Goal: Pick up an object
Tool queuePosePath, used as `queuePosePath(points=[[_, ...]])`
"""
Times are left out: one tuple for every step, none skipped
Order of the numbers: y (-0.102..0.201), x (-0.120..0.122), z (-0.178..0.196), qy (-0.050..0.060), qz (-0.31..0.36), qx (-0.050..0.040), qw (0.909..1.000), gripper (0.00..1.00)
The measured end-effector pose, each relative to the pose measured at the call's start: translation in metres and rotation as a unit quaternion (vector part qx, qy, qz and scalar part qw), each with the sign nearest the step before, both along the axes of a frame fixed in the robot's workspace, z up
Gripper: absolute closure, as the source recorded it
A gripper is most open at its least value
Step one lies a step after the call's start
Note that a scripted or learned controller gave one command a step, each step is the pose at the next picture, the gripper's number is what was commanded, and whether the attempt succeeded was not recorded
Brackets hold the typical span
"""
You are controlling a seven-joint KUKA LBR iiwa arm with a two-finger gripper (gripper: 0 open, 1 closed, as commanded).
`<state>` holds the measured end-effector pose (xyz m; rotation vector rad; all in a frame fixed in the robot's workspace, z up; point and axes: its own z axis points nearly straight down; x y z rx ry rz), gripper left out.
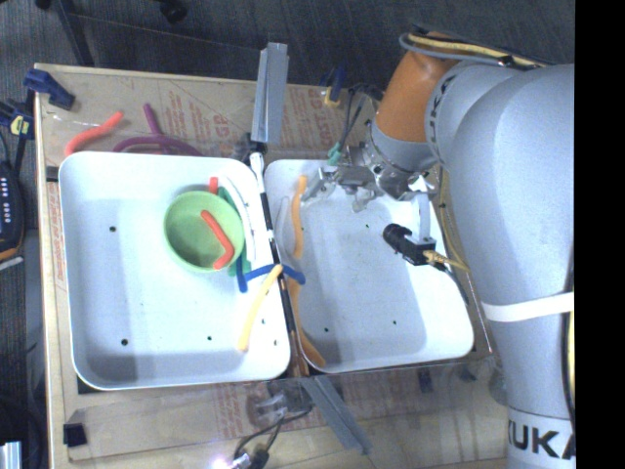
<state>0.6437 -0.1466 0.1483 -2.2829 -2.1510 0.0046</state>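
We take the green bowl [195,247] as our mark. It is round, smooth plastic, and sits in the left bin [127,301], one of two shallow white bins. One bent red stick [222,234] lies inside it. One green stick [232,225] rests against the bowl's right rim. Just beyond that, one white strip [250,225] runs along the bin wall. Below and right of the bowl, one blue stick [256,277] crosses one yellow stick [260,306]. All of them are thin rods.

Further right of the bowl, past both bin rims, one orange stick [298,218] lies tight along the wall of the right bin [371,306]. A second orange piece [307,346] lies lower along the same wall. That wall and the crowded rims hem both in on the bowl's side.

The pincer [340,195] hovers right of the bowl, just beyond the upper orange stick. It is spread, with nothing between its tips. The grey arm [508,213] with its orange band [410,96] fills the space beyond.

Above the bowl, on the wooden worktop [186,101], we count one orange-red stick [93,133], one looped purple hose [146,145] and one grey metal bar [270,86].
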Motion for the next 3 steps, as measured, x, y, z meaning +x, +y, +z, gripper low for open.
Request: queuePosePath(points=[[0.038, 0.011, -0.055, -0.002, 0.009, -0.0061, 0.9999, 0.0], [0.042, 0.012, -0.045, -0.002, 0.012, -0.0022, 0.9999, 1.0], [0.039, 0.012, -0.044, -0.002, 0.012, -0.0043, 0.9999, 0.0]])
